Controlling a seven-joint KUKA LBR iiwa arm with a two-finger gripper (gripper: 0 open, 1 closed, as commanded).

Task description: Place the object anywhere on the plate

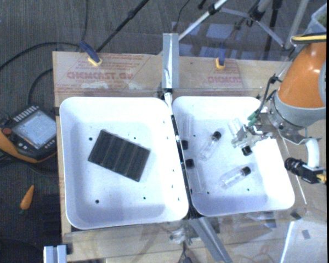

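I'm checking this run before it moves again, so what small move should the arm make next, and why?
Probably lower the end effector onto the clear vial in the right bin and grasp it. The vials lie loose there, while the dark plate in the left bin carries nothing.

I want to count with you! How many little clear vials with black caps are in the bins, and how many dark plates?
Clear vials with black caps: 2
Dark ribbed plates: 1
Total: 3
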